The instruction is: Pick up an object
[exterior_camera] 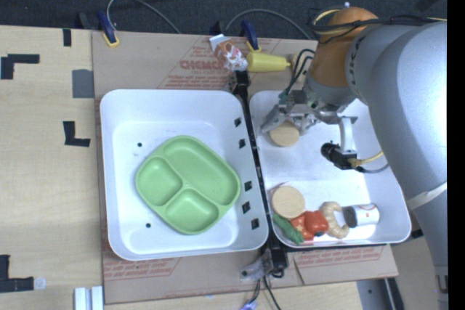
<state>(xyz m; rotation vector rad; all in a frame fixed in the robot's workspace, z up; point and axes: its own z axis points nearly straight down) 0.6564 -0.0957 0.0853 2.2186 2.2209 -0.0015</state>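
Observation:
My gripper [288, 123] hangs over the far left part of the right bin [378, 178], fingers spread and open. Just below its fingertips a tan round disc [285, 136] lies on the bin floor, not held. Along the bin's near edge sit a second tan disc [288, 201], a red and green toy vegetable [305, 225], a beige lumpy piece [333, 218] and a small white cylinder [362, 215]. A green divided plate [187, 185] lies in the left bin [120, 120].
The big grey arm [407, 98] covers the right bin's far right side. A black fitting with a cable [340, 155] hangs mid-bin. A yellow clamp [265, 62] and a small wrapper [228, 51] sit behind the bins.

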